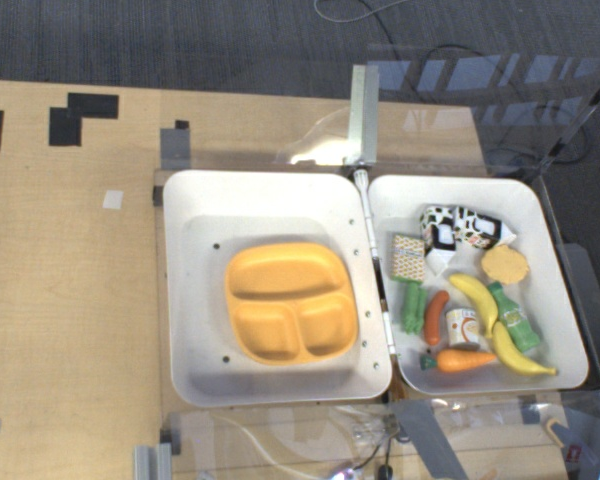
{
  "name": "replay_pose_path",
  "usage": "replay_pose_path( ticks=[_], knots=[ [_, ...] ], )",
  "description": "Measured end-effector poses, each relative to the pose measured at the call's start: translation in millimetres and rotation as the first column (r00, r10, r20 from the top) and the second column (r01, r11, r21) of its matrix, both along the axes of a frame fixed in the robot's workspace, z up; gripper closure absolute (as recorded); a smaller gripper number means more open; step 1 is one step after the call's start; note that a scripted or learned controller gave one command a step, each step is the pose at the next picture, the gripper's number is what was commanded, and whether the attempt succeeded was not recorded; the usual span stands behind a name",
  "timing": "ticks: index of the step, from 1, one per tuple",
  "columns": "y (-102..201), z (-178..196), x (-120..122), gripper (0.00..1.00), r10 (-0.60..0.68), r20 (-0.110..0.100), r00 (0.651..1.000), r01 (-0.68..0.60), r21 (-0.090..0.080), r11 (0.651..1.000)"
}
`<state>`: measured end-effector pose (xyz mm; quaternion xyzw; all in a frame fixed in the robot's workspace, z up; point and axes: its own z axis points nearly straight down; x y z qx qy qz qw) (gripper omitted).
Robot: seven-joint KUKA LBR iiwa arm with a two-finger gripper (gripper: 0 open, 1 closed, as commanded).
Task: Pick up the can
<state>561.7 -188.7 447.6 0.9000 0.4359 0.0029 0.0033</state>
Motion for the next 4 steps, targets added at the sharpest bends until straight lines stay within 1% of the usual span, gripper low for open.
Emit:
replay_pose_path(
  ticks=[1,2,3,4],
  knots=[
    [-1,-12,-54,1.00,-0.026,-0.003,1.000,0.026,0.002,1.000],
    [37,-12,-54,1.00,-0.142,-0.005,0.990,0.142,0.003,0.990],
    [40,-38,-74,1.00,-0.083,-0.005,0.997,0.083,0.003,0.997],
    [56,-66,-74,1.00,-0.034,-0.004,0.999,0.034,0.003,0.999]
  ],
)
